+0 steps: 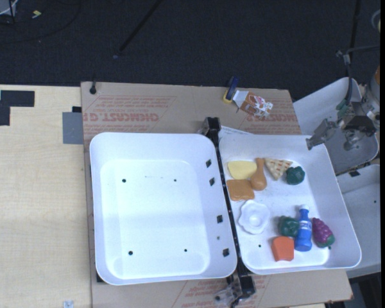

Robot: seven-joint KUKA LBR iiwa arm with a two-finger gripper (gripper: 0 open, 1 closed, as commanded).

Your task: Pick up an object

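— Count, please?
— Two white bins on the worktop (38, 191). The right bin (321, 165) holds nine small items, among them one blue bottle (304, 230).
— Gripper?
— Gripper (337, 130) hangs over the right bin's far rim; grip state, cannot tell.

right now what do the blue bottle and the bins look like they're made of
Blue bottle: likely moulded plastic, saturated colour with a white label patch, toy-like. Right bin and left bin: probably thin formed plastic, smooth white with rounded rims and soft shading. Too small to be certain.
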